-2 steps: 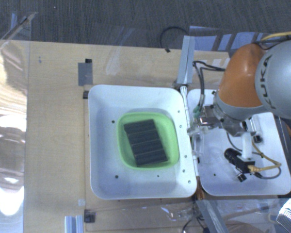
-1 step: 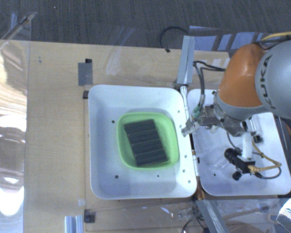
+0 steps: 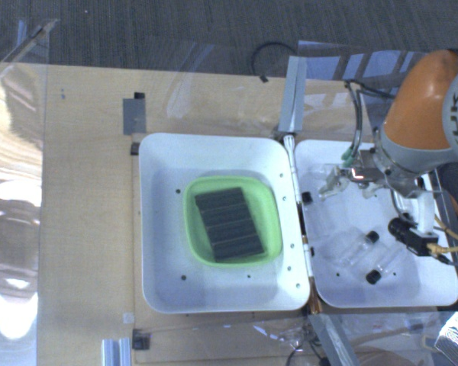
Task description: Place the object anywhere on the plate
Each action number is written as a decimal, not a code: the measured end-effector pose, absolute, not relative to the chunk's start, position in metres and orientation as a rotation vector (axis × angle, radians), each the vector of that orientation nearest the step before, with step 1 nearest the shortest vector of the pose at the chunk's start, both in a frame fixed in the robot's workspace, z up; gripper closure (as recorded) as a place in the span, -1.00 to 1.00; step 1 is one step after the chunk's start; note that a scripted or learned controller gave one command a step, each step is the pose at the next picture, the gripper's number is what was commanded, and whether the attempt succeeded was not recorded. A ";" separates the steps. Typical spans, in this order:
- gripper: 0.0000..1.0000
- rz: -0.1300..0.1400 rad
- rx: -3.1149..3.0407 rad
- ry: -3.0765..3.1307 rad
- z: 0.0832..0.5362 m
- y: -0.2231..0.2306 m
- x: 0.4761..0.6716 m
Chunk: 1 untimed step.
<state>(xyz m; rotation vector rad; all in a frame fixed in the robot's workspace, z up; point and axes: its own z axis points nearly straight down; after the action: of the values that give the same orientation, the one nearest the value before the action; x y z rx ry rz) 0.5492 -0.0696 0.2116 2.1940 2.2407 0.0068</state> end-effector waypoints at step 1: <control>-1.00 0.007 2.146 2.282 0.283 -0.137 0.507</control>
<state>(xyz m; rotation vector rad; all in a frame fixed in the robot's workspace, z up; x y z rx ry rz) 0.5071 -0.1373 0.2830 2.1465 2.2818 0.0075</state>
